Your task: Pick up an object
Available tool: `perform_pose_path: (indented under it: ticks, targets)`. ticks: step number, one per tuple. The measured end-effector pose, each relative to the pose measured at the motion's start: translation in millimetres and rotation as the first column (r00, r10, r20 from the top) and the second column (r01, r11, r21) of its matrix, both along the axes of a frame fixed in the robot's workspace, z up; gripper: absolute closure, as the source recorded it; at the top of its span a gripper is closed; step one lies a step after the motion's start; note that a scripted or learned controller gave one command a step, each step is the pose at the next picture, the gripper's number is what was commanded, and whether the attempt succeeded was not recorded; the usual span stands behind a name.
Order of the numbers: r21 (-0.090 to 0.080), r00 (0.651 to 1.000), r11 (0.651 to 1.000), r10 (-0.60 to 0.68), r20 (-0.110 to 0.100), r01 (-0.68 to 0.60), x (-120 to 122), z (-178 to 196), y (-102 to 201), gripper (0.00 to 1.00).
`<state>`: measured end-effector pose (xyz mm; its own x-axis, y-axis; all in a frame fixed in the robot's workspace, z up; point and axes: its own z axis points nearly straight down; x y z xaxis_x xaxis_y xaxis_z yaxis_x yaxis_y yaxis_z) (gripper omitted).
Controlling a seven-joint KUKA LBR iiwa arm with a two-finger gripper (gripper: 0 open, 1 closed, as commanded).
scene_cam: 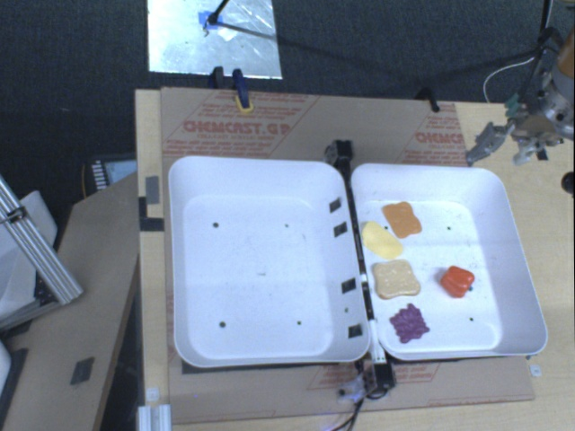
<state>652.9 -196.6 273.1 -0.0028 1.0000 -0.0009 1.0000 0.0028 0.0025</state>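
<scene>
Five toy foods, among them a red pepper (457, 281), lay in the right bin (512, 241), well below the hand (505, 142), which hovered open and empty above the desk (386, 119).

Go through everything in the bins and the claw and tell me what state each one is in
Orange piece: lying flat in the right bin, not held.
Yellow piece: flat, near the bin's left wall.
Tan toast: flat, just below the yellow piece.
Red pepper: resting apart from the others.
Purple grapes: resting near the front.
Claw: open, up beyond the right bin's far corner, holding nothing.
</scene>
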Motion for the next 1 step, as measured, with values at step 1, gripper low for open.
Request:
perform_pose_path:
  ticks: [1]
  targets:
    - [-0.001, 1.000, 1.000, 0.004, 0.004, -0.004, 0.9, 11.6, -0.1, 1.00]
